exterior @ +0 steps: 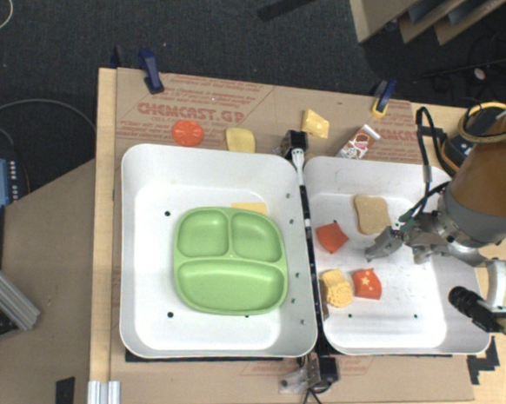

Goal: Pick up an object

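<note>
The right bin (426,328) holds a tan bread slice (372,213), an orange-red wedge (331,238), a red strawberry-like piece (367,284) and a yellow piece (337,290). My gripper (400,248) hangs low over this bin, just right of the bread slice and above the red piece. Its fingers stand open and spread, with nothing between them. The grey arm with its orange band (490,176) reaches in from the right.
In the left bin (144,258) lies a green divided plate (229,260), with a yellow slice (249,207) at its far edge. Behind the bins on the cardboard lie an orange piece (187,132), two yellow pieces (240,139) and a small carton (358,144).
</note>
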Motion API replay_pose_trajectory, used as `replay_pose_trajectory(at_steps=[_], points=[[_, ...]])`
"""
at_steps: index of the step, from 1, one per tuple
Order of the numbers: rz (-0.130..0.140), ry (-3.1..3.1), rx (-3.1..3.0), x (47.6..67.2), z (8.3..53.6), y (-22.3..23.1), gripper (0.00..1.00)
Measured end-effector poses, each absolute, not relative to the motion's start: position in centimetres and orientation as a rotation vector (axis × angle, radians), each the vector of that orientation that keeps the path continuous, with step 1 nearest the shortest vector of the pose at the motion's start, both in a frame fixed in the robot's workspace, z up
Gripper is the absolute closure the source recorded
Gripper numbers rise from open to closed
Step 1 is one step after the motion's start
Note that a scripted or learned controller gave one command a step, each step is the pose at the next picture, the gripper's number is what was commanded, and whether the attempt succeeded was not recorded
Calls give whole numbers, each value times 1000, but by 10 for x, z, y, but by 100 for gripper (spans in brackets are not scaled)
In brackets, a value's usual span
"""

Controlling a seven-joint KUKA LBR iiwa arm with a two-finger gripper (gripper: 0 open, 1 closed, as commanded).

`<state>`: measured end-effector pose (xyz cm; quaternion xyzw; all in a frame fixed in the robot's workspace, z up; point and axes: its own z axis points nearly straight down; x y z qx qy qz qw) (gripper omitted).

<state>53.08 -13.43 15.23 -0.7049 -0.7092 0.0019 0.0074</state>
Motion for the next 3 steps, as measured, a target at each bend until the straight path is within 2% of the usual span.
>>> replay_pose_trajectory(at_steps=[1, 2, 3], points=[[4, -2218, -2221, 504, 81, -120, 0], [-2, -2223, -2226, 506, 95, -121, 100], [-16, -2238, -2213, 527, 190, -37, 100]])
